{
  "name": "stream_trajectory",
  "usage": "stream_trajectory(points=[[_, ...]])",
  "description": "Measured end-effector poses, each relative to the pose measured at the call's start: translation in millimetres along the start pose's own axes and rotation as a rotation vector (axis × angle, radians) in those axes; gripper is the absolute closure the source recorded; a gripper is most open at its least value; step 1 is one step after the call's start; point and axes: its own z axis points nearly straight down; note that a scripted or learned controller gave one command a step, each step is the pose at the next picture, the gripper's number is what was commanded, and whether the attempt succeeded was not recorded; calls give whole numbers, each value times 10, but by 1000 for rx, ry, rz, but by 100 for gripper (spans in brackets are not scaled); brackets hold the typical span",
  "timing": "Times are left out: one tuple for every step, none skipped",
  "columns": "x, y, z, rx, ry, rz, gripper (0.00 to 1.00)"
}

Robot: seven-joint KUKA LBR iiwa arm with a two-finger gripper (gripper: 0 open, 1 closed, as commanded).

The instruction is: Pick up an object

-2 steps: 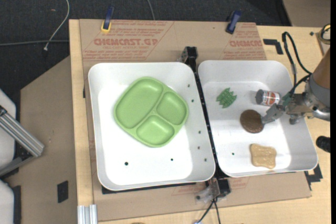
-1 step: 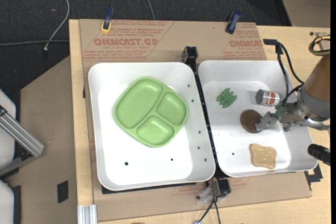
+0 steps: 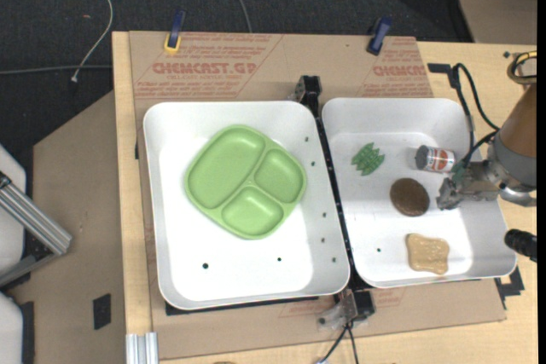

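From above, the arm enters at the right edge, and its end effector (image 3: pixel 454 187) hangs low over the right side of the right bin (image 3: pixel 375 264). Its dark fingers point toward the bin's middle, but they are too small and blurred to tell whether they stand wide or narrow; nothing shows between them.

Just beside the end effector, toward the bin's centre, lies a round brown disc (image 3: pixel 410 197). Slightly behind it, near the far wall, a small can with a red band (image 3: pixel 435 158) lies on its side. Farther off in the same direction sits a green leafy piece (image 3: pixel 368 158). In front of the end effector, near the closer wall, rests a tan toast-shaped piece (image 3: pixel 426 253).

Well apart, across the divider, the left bin (image 3: pixel 171 268) holds a green three-compartment plate (image 3: pixel 246 181), tilted diagonally. Both bins sit on the cardboard-covered counter (image 3: pixel 256 64).
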Motion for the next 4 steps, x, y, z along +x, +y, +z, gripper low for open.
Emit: stream_trajectory(points=[[-105, -27, -545, -6, -4, 1, 100], [-152, 34, -1003, -5, -4, -1, 100], [-153, 38, -1362, -3, -3, -1, 100], [398, 46, -1224, 3, 2, -6, 100]])
